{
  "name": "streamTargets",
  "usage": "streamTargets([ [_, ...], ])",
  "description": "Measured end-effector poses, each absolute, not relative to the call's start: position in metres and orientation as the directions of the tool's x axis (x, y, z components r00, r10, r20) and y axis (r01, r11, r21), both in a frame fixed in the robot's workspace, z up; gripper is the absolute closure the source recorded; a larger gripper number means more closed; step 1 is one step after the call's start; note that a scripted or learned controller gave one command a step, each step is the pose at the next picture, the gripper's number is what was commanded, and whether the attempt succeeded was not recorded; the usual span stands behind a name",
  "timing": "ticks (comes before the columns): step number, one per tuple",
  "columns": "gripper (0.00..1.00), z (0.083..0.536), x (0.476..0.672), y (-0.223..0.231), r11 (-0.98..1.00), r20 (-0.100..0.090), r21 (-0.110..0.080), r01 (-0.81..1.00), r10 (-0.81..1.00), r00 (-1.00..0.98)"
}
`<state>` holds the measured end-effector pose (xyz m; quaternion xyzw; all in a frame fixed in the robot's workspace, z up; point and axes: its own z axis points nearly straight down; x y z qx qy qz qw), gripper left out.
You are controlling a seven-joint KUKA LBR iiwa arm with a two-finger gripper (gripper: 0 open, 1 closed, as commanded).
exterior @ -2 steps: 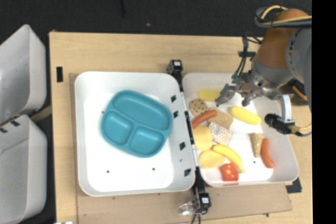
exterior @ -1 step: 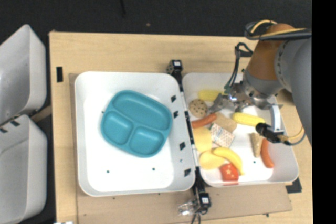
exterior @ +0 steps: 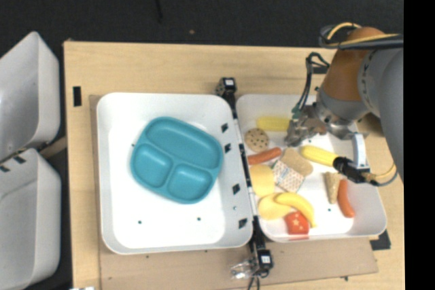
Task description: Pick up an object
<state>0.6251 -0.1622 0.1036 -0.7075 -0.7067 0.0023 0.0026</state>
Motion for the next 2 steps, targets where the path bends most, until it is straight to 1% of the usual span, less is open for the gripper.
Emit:
streamTargets([
  [1,1.00,0.142,0.625,-0.163,-0.002,0.000,-0.002,1.000,1.000,0.002],
  [2,1.00,0.188,0.616,-0.167,-0.003,0.000,-0.001,1.000,1.000,0.003],
])
